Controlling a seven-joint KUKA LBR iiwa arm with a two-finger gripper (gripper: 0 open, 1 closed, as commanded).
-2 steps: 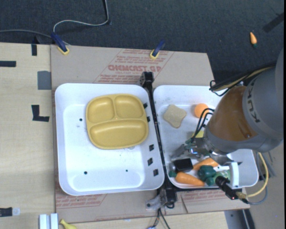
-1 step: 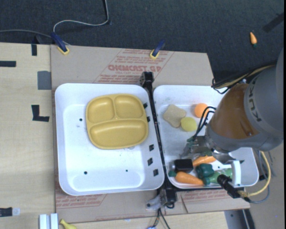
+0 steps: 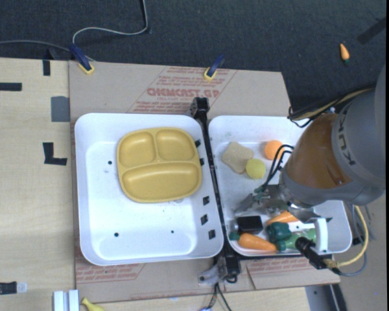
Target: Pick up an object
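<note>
The tool (image 3: 256, 203) is hanging low in the right bin (image 3: 223, 129), above a black block (image 3: 249, 223) and an orange carrot (image 3: 257, 242); whether it is released or clenched cannot be told. A tan sponge (image 3: 236, 157), yellow ball (image 3: 255, 168) and orange ball (image 3: 272, 149) are lying nearby. The toys are crowding together, so a descent is probably risking a nudge rather than a clean grasp.

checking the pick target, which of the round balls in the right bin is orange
The orange ball near the bin's far edge; the other ball beside it is yellow.
</note>
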